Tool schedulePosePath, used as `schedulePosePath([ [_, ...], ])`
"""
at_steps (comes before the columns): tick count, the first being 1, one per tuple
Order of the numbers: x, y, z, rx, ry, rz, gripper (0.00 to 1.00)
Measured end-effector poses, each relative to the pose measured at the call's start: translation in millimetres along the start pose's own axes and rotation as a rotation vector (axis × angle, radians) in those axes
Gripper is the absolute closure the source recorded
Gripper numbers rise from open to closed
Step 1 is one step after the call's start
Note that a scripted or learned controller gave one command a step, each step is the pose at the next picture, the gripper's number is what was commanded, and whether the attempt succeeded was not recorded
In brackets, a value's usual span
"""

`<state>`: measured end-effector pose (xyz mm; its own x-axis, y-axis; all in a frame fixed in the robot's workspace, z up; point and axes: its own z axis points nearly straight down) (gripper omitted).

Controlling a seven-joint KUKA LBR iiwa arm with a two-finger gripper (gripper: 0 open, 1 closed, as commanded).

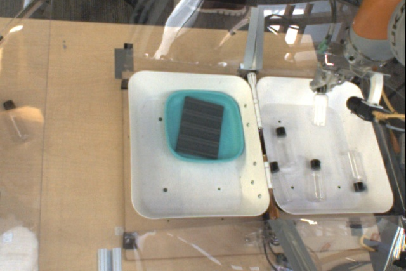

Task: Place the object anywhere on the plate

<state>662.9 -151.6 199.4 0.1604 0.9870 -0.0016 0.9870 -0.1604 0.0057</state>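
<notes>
Pinching a clear tube [319, 110] at its top, the end effector [322, 87] hangs over the right bin [380, 200].

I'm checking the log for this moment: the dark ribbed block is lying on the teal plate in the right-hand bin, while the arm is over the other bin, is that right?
Not quite: the bins are swapped. The camera view shows the dark ribbed block lying on the teal plate in the left-hand bin, while the arm is over the right-hand bin.

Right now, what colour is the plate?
Teal plate, clearest in the camera view.
</notes>
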Motion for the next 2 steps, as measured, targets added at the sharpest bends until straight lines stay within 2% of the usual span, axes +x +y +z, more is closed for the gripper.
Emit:
schedulePosePath([
  [1,46.4,-63.2,106.2,0.0,0.002,-0.139,1.0],
  [2,45.9,-63.1,106.2,0.001,0.002,-0.139,0.0],
])
